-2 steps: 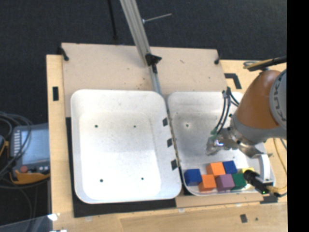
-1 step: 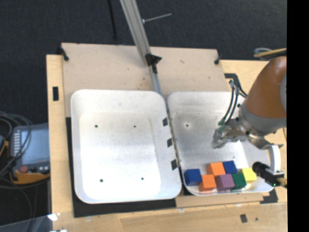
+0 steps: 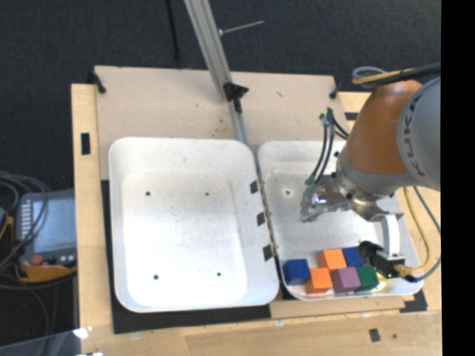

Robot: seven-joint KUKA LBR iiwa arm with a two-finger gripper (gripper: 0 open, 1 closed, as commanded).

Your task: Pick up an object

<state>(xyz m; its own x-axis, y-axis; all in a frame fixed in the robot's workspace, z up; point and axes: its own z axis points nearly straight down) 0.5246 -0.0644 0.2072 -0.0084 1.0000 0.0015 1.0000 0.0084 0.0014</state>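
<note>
Several small blocks lie in the front corner of the right bin [image 3: 286, 165]: a blue block [image 3: 296, 271], two orange blocks [image 3: 334, 259] [image 3: 320, 279], a purple block [image 3: 346, 279], a green block [image 3: 367, 277] and a second blue block [image 3: 354, 256]. My gripper [image 3: 310, 208] hangs over the bin's middle, behind and to the left of the blocks, clear of them. Nothing shows between its fingers.
The left bin [image 3: 185, 221] lies beside the right one. A slanted metal rail [image 3: 211, 43] rises from behind the seam between the bins. The arm's orange wrist [image 3: 378, 136] covers the right bin's back right part. A control box [image 3: 44, 232] sits off the bench's left.
</note>
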